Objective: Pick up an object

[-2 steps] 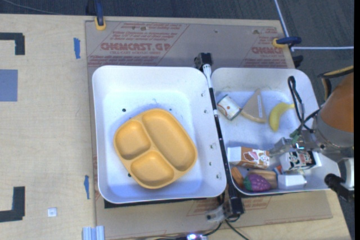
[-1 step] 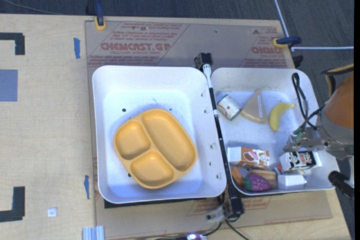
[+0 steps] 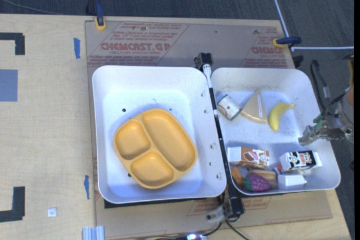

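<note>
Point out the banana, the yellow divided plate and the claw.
banana (image 3: 279, 115), camera view, middle of its curved body.
yellow divided plate (image 3: 184, 137), camera view, bare right-hand compartment.
claw (image 3: 310, 135), camera view, between its fingertips at the right bin's edge.

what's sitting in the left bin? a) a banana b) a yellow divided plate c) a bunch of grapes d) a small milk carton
b: the yellow divided plate with three compartments lies in the left bin, while the banana, the milk carton and the grapes all lie in the right bin.
</note>
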